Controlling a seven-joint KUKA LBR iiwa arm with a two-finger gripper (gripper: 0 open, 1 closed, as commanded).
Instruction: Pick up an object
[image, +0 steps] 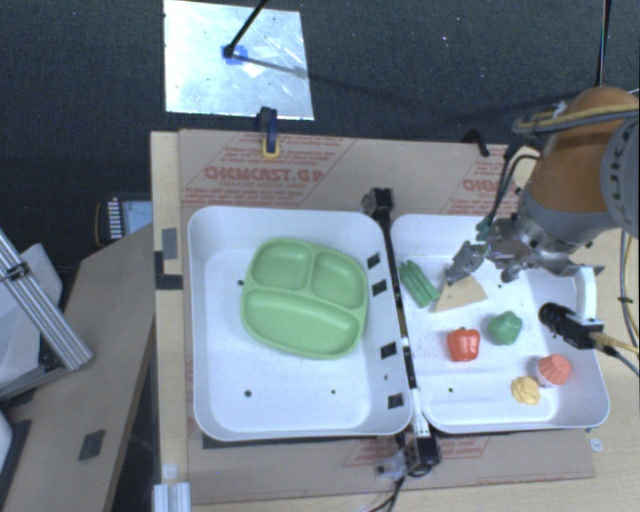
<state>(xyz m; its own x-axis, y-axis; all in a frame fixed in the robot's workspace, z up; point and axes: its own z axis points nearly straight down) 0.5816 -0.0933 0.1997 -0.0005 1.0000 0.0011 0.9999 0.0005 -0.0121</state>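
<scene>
Red "CHEMCAST GP" lettering marked the brown sheet (262, 172) under both bins. Gripper (464, 265) hovered over the right bin (590, 405), just above the yellow wedge (460, 294) near its far-left corner; finger state could not be determined.

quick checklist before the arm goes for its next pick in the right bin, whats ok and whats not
1. End effector is over the right bin: ok.
2. A target lies beneath it, the cheese wedge: ok.
3. Something held between its fingers: cannot tell.
4. Green pickle lies close beside the wedge, may get bumped: not ok.
5. Red pepper and green pepper lie apart from the wedge: ok.
</scene>
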